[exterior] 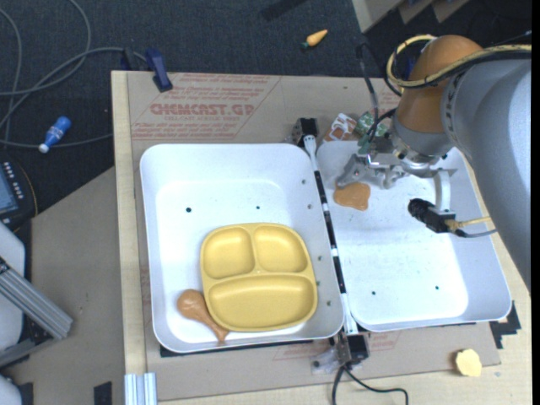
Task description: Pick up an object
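A tan, rounded toy piece (353, 196) lies in the right bin (422, 298), close to its back left corner. My gripper (369, 172) hangs just above and behind it, at its upper right edge; whether it touches the piece is unclear. In the left bin (169, 184) lies a yellow divided plate (256, 275), with an orange toy drumstick (199, 307) against its lower left rim.
The divider between the bins (327, 226) runs just left of the tan piece. A small colourful item (342, 127) sits on the bench behind the right bin. A yellow lump (467, 362) rests on the bench at the front right. A blue clamp (158, 68) grips the board's back left corner.
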`<action>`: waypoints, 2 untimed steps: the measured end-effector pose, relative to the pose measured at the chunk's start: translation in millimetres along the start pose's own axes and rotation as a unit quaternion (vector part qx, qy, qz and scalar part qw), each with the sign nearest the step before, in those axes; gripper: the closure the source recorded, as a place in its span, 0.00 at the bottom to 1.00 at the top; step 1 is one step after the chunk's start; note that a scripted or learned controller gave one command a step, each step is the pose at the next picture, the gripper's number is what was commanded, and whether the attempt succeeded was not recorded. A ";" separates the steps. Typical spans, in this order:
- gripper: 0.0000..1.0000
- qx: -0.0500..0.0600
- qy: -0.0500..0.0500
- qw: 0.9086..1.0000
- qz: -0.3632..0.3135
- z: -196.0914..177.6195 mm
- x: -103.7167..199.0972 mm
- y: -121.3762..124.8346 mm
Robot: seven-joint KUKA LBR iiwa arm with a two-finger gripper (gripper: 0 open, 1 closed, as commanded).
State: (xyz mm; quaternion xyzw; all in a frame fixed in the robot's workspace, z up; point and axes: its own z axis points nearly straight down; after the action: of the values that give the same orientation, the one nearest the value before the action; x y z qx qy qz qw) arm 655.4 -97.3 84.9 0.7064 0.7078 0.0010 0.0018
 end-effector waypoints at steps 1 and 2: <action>0.00 0.003 0.001 1.000 0.000 0.0 5.2 -6.6; 0.00 0.000 0.000 1.000 0.000 0.0 3.2 12.0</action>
State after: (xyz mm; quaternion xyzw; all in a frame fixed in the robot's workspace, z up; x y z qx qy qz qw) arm 667.4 -94.1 84.9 0.7065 0.7077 0.0009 0.0017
